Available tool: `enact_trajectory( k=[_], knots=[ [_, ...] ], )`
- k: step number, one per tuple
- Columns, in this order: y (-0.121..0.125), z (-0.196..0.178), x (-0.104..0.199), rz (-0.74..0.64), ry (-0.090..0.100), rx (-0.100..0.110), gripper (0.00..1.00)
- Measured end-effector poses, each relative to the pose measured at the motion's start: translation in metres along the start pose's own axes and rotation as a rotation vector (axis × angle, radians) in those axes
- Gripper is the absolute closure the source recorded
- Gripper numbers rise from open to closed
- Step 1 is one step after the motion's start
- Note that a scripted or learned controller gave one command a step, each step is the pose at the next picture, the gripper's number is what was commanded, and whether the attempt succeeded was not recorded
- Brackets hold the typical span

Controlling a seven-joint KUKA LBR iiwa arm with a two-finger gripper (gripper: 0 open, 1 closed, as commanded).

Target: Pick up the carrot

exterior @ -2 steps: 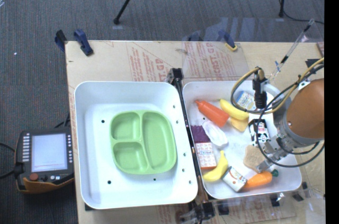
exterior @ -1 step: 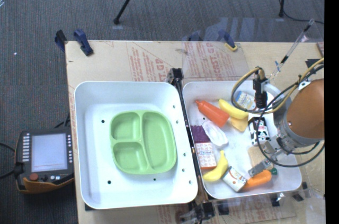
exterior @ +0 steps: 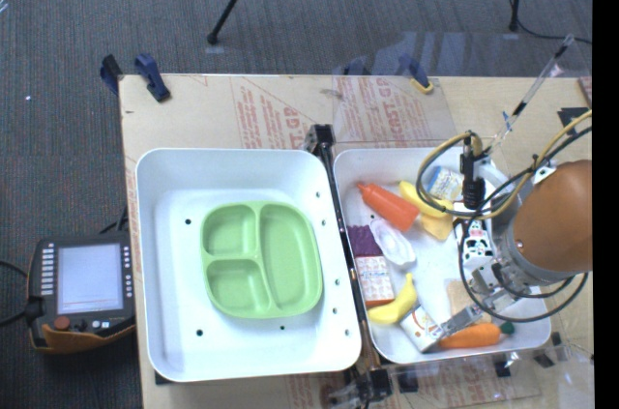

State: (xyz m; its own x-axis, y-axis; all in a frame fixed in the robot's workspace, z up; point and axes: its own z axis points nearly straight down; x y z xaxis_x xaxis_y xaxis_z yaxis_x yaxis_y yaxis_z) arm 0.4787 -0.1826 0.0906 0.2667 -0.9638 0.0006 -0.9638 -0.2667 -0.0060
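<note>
A: At the lower right of the frame, what lies nearest?

B: The carrot [exterior: 473, 335], flat on the floor of the right bin [exterior: 382, 351], against its near wall. The gripper [exterior: 481, 293] hangs just above it, likely lining up a grasp; whether it is wide or narrow cannot be told.

A: Anything crowding it?

B: A small carton [exterior: 423, 329] touches its left end, and a banana [exterior: 396, 303] lies beyond that.

A: And farther up?

B: An orange bottle [exterior: 388, 206] lies near the bin's upper left. The green tray [exterior: 261, 260] sits in the left bin [exterior: 155, 194], well apart.
</note>
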Motion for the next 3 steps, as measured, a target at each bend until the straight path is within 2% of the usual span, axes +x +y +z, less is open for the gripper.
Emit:
enact_trajectory(
  k=[1, 2, 3],
  knots=[
    [-0.003, -0.01, -0.003, 0.001, -0.003, 0.003, 1.0],
    [-0.003, -0.009, -0.003, 0.001, -0.004, 0.002, 0.0],
    [-0.056, 0.0, -0.051, 0.145, -0.001, -0.001, 0.0]
  ],
)
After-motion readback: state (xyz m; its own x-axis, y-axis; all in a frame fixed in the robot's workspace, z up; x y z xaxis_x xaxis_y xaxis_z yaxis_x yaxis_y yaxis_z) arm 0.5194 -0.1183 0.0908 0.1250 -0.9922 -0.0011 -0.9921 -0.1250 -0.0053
